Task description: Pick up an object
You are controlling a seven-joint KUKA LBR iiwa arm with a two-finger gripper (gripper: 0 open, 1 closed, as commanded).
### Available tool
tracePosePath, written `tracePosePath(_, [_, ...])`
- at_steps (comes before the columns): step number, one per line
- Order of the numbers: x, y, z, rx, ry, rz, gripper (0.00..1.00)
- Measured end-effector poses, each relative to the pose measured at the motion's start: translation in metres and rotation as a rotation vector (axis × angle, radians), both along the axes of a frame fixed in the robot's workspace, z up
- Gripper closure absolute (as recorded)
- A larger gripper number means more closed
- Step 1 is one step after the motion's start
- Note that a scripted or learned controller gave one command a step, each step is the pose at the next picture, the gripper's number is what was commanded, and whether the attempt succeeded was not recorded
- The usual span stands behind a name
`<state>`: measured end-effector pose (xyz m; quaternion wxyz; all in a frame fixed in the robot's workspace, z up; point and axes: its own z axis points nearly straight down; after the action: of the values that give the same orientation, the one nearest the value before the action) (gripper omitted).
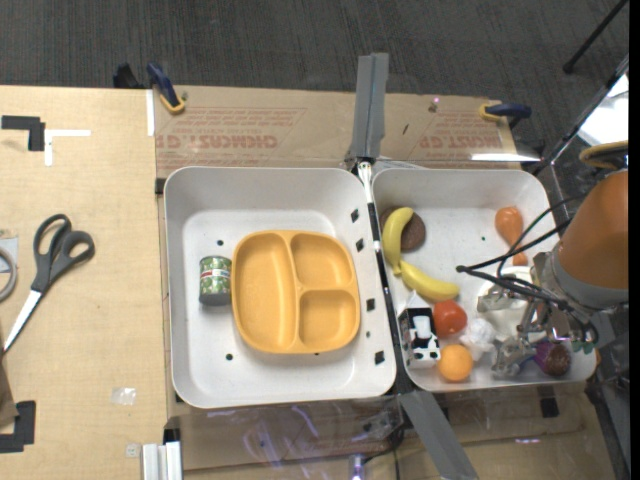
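The end effector (530,340) is low in the right bin (470,183), near-right corner, beside a purple fruit (553,356); its finger spread I cannot tell. Nothing looks lifted yet: banana (408,258), tomato (449,317) and orange (455,363) lie untouched, so the pick remains.

single fixed cam above the bench (80,168), looking down at a slant, both white bins (190,298) in frame, medium distance

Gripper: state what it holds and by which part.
Cannot be told. The gripper sits low in the right bin among clutter beside a purple object; no grasp is visible.
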<state>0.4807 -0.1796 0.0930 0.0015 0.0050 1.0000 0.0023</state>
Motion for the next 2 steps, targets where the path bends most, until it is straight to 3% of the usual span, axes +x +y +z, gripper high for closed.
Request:
tracePosePath(1, [0.001, 0.075, 0.001, -0.003, -0.006, -0.364, 0.0])
tracePosePath(2, [0.002, 0.024, 0.002, -0.004, -0.009, -0.402, 0.0])
